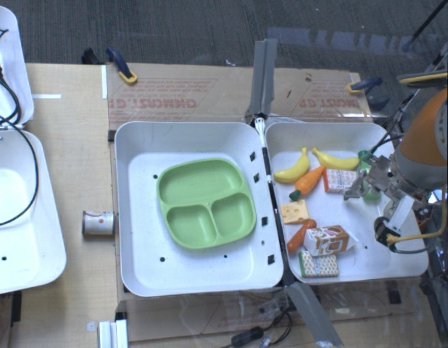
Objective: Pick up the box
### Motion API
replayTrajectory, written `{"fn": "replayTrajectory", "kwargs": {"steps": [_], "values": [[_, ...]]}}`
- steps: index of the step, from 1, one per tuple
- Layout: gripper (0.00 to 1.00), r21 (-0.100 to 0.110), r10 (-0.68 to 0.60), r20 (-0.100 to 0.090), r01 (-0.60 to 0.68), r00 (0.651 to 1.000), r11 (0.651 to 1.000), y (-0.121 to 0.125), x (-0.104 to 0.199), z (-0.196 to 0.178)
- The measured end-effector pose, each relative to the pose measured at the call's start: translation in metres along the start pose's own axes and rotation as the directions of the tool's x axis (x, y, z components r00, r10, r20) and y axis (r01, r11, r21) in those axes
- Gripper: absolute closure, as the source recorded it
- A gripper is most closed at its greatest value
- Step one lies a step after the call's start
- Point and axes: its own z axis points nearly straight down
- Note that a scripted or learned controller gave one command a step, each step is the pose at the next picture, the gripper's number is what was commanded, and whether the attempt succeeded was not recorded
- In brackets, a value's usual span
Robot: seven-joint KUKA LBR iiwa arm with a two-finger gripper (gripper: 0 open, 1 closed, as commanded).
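A pale green divided plate [206, 210] sits in the white left bin [130, 194]. In the white right bin [420, 267], beside the plate: two yellow bananas [293, 167], two orange carrots [309, 180], a yellow cheese wedge [295, 212], a red-and-white box [327, 240] and a green-edged speckled packet [319, 264].

Arm [421, 140] enters from the right edge, grey body with orange band showing at upper right, bent down toward the left. Wrist sits below the band, grey, cluttered with cable loops and a black hose hanging at its lower side. Gripper [357, 188] points left and slightly down from the wrist, low over the right bin area. Metal finger hardware visible at the tip, but too small and cluttered to read finger spacing. Nothing visibly clamped between the fingers from this angle.
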Motion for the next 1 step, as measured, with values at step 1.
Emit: {"fn": "replayTrajectory", "kwargs": {"steps": [1], "values": [[1.00,0.001,-0.002,0.002,0.002,1.000,1.000,-0.0002,-0.0004,-0.0085]]}}
